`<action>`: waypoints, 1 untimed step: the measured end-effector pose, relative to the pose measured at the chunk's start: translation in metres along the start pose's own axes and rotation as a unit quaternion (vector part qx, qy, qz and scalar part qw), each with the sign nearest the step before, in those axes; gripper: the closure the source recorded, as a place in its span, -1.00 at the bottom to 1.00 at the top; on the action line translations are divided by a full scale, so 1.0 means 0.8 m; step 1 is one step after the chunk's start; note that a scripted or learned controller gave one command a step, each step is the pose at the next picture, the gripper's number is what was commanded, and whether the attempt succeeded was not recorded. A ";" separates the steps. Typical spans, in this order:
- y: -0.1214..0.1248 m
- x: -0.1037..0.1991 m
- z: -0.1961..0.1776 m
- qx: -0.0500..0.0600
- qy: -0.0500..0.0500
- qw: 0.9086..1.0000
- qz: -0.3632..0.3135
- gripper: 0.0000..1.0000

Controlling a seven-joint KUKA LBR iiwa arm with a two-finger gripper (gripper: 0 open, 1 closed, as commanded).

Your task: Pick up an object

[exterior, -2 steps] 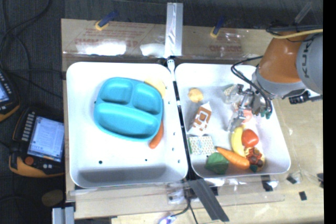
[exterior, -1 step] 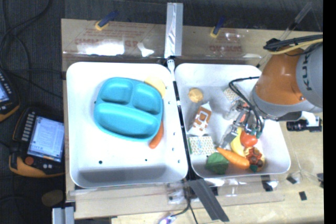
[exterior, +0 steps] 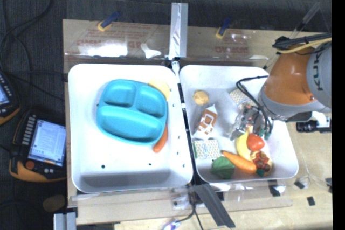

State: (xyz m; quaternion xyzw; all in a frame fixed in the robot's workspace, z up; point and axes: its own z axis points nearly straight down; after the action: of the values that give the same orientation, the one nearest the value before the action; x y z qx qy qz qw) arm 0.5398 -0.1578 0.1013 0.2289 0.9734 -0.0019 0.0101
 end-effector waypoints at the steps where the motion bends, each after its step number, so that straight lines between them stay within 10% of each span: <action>1: -0.025 0.004 0.011 -0.003 0.001 0.996 -0.084 1.00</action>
State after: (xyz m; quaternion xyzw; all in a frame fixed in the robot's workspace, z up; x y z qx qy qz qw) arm 0.5286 -0.1744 0.0923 0.1465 0.9892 0.0002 0.0091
